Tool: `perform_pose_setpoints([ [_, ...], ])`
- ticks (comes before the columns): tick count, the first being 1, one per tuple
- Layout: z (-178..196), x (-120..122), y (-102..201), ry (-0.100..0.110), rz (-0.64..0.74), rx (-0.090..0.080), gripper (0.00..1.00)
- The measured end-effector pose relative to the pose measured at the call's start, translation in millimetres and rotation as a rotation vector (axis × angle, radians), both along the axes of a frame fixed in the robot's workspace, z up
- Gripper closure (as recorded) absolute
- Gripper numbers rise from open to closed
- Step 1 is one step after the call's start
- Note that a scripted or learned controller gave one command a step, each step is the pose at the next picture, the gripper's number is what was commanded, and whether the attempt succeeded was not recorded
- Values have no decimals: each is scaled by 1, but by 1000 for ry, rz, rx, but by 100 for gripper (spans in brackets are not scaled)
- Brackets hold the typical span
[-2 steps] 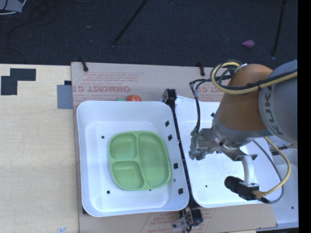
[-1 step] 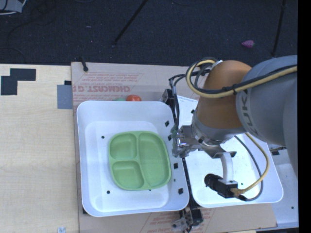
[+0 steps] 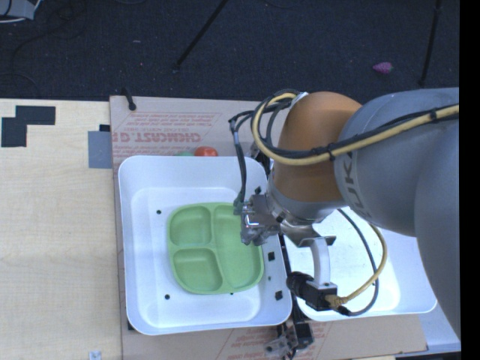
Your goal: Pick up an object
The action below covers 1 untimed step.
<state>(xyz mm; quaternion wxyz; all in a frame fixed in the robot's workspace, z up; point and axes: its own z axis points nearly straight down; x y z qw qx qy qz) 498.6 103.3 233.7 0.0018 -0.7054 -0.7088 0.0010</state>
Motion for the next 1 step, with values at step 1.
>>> perform_pose_setpoints([
  [1,0,0,-2,1,-3,-1,0],
])
